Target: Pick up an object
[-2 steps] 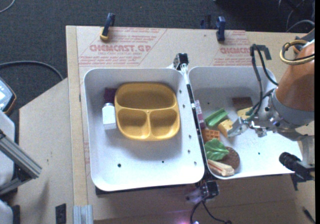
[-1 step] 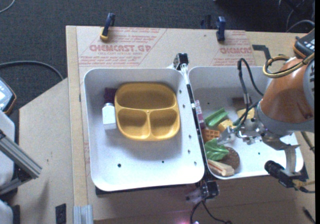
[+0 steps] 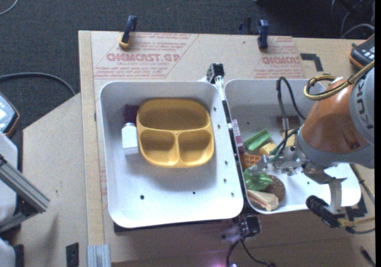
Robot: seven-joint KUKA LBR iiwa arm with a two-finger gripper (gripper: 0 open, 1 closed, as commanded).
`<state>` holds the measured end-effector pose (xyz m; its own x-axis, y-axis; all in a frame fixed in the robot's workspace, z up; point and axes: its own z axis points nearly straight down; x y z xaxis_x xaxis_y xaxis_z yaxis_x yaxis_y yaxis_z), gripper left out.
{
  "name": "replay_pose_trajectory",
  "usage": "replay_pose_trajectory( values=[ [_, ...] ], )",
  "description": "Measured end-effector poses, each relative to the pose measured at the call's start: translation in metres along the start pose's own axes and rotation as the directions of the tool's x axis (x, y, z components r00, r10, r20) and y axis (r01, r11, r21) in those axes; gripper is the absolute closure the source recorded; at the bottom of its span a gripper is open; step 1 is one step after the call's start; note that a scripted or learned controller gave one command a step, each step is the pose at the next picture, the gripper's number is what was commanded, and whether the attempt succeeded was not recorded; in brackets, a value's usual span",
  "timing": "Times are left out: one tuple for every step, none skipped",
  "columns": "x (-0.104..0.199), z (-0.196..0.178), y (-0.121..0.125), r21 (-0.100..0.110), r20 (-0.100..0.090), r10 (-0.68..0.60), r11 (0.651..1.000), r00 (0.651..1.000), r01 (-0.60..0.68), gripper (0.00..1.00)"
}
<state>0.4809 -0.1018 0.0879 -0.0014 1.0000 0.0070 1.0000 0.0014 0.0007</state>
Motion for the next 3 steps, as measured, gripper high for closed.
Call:
replay_pose_trajectory(
  values=[
    [0.000, -0.013, 0.002, -0.007, 0.002, 0.001, 1.000, 1.000, -0.001, 1.00],
    [0.004, -0.065, -0.006, -0.005, 0.009, 0.001, 1.000, 1.000, -0.001, 1.00],
    [0.004, -0.107, -0.005, -0.006, 0.009, 0.000, 1.000, 1.000, 0.000, 1.00]
  ],
)
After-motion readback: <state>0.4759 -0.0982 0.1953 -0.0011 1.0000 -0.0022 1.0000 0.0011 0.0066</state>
